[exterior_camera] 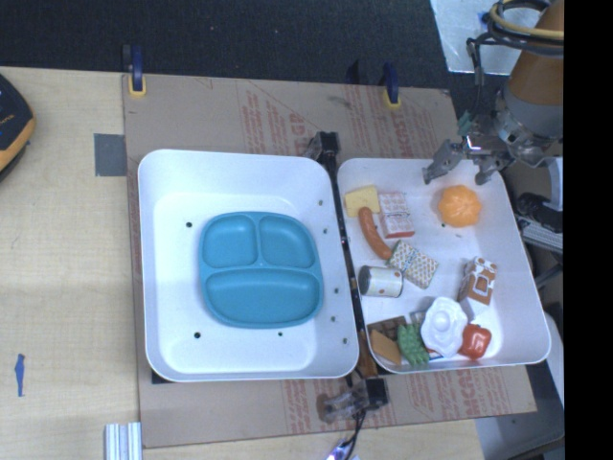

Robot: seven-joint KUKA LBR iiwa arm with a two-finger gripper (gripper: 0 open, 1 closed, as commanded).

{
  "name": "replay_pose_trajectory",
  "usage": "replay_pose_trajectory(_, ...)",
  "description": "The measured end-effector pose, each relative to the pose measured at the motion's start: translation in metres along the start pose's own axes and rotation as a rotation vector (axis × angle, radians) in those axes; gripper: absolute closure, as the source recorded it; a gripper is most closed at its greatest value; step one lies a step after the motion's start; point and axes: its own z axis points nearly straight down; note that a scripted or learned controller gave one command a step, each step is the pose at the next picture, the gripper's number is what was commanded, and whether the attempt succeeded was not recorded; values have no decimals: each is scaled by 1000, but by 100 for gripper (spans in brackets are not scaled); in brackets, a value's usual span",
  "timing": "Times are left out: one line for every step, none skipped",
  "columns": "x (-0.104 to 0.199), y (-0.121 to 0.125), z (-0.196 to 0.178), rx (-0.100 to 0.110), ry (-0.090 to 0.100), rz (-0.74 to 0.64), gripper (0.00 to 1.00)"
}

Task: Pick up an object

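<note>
The gripper (465,164) hangs with fingers spread and holding nothing above the right bin (533,307), near the orange (459,205); nothing is picked up yet.

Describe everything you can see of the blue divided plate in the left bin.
The blue plate is a smooth, plastic-looking tray with rounded corners and three compartments: two small ones at the far side, one wide one nearer the camera. It lies flat, slightly skewed, about mid-floor in the left bin, touching nothing else.
</note>
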Motion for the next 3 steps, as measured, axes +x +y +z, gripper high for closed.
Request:
replay_pose_trajectory(-47,-2,64,6,-1,3,0)
replay_pose_trajectory(-43,-1,107,5,0,-3,0)
replay_pose_trajectory(-44,1,93,2,-1,-5,100)
